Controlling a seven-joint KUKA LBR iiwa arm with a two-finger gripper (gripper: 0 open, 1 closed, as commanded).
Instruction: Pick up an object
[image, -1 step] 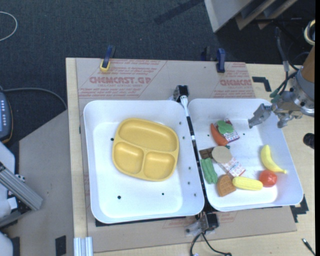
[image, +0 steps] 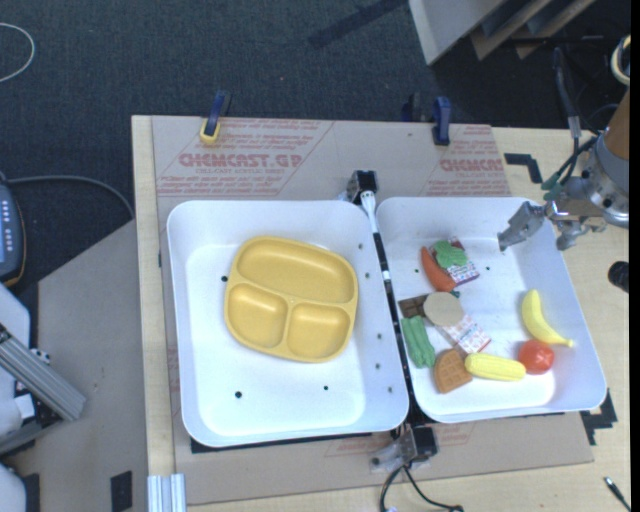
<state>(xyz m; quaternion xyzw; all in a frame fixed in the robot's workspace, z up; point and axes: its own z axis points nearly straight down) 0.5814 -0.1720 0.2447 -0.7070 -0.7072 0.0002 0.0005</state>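
White shallow bins side by side on a bench: left bin (image: 190, 300) holding a yellow divided plate (image: 291, 297), right bin (image: 585, 330) holding a cluster of toy food. Grey gripper (image: 545, 228) at the right bin's far right corner, fingers (image: 517, 226) spread apart, nothing between them. Nearest item — a banana (image: 541, 319) — lying nearer than the fingers and well apart from them, beside a red tomato (image: 536, 356). Further left, a carrot (image: 435, 268) under a green-and-white packet (image: 455, 262), a round beige disc (image: 444, 308), a green pod (image: 418, 341), a brown biscuit (image: 451, 371) and a yellow corn cob (image: 494, 368) — all untouched.
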